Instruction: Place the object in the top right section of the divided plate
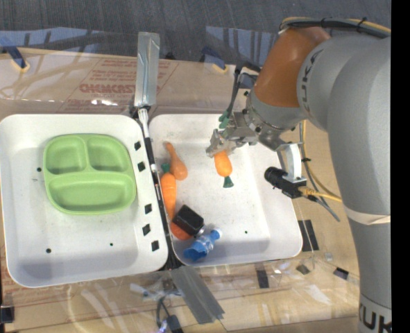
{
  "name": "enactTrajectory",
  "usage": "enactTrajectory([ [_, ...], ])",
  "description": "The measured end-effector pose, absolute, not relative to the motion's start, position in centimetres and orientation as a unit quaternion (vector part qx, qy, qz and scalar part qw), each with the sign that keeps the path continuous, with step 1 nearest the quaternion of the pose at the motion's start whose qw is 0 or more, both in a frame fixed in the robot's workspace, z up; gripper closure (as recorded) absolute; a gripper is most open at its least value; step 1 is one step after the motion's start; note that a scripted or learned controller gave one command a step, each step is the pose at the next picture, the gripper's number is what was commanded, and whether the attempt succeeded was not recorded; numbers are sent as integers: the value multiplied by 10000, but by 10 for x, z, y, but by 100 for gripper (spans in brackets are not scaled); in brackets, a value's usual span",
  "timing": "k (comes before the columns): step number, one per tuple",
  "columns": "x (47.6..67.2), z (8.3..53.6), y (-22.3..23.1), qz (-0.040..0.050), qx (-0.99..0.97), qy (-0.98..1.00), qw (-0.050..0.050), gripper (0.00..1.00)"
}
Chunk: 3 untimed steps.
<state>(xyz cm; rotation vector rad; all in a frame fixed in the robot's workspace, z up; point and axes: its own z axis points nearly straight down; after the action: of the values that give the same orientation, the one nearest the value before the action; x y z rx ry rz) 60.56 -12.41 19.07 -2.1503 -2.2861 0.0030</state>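
The green divided plate [90,173] sits in the left bin [24,255]. In the right bin [274,234], two toy carrots [171,179] lie by the left wall. The fingers [221,146] pinch another toy carrot [223,165], lifted near the bin's middle.

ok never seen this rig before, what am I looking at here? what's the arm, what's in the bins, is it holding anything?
One fixed camera looks down at a slant on a bench with two shallow white bins side by side. The big grey arm with the orange band is a KUKA iiwa reaching in from the right; its two-finger end effector hangs over the right white bin. A small orange toy carrot with a green tip sits right under it and looks lifted, though the grip itself is hard to confirm. Along that bin's left side lie two more orange carrot-shaped toys, a small black block and a blue plastic piece. The left white bin holds a green divided plastic plate, the target.
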Motion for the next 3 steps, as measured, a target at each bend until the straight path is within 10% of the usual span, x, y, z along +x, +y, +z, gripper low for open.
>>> enactTrajectory([
  [1, 657, 191, -83, 5, -6336, -7736, 6, 100],
  [3, 656, 191, 49, 11, -5132, -8583, 16, 100],
])
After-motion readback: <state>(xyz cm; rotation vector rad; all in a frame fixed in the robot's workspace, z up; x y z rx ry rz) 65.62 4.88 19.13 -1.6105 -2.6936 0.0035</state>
